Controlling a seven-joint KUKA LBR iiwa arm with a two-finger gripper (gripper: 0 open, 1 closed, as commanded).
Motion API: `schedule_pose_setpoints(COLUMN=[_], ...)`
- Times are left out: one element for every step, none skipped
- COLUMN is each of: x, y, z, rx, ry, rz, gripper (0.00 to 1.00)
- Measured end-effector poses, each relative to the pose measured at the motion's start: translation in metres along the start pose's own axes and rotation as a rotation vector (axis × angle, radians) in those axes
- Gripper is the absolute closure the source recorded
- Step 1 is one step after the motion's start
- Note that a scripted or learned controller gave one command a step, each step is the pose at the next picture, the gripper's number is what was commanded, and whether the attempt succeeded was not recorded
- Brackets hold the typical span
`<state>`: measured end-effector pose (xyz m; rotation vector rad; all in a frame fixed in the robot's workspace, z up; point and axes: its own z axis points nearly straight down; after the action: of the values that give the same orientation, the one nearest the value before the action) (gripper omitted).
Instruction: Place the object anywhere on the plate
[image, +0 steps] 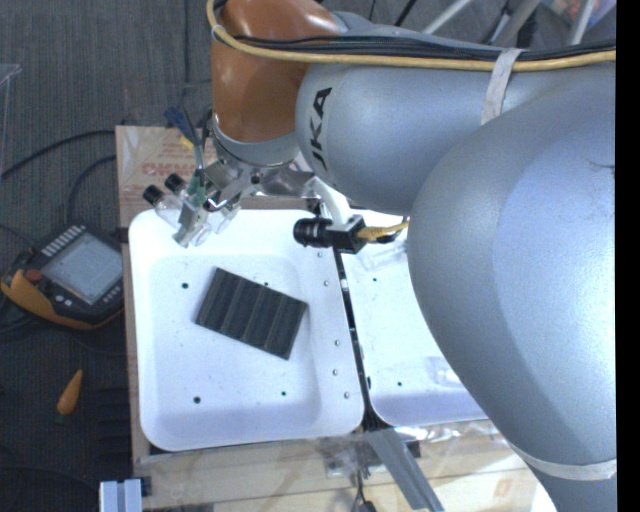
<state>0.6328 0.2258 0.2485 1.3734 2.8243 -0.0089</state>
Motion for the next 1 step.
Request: schedule_pose_setpoints(x=[-0.0001], y=[0.0001], z=[-0.0083], rx=[0.001], ry=[-0.001], rz=[0.001], gripper=[1.0])
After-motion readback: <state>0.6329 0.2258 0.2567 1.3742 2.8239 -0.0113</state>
